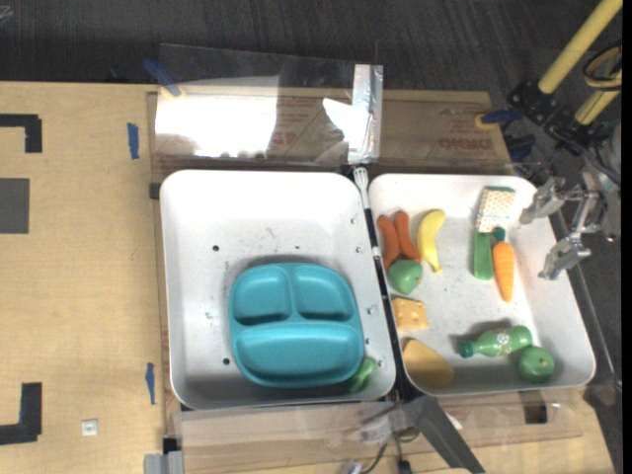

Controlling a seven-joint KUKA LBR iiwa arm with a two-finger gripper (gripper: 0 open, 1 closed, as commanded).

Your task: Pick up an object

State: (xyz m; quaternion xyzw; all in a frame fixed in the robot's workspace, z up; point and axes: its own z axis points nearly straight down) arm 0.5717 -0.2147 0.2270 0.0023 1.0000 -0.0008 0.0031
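The right bin (563, 309) holds several toy foods. Among them are an orange carrot (505, 269), a green cucumber (482, 256), a yellow banana (432, 238) and two red sausages (395, 235). A green bottle (497, 342) and a green apple (536, 363) lie near the bin's front. My gripper (546, 237) hangs over the bin's right rim, just right of the carrot. It is open, with its fingers apart and nothing between them.
The left bin (197, 225) holds a teal divided plate (294, 324) with a small green piece (363, 371) at its front right corner. A pale speckled block (496, 206), a green round fruit (405, 276), a cheese piece (410, 314) and a tan wedge (427, 361) also lie in the right bin.
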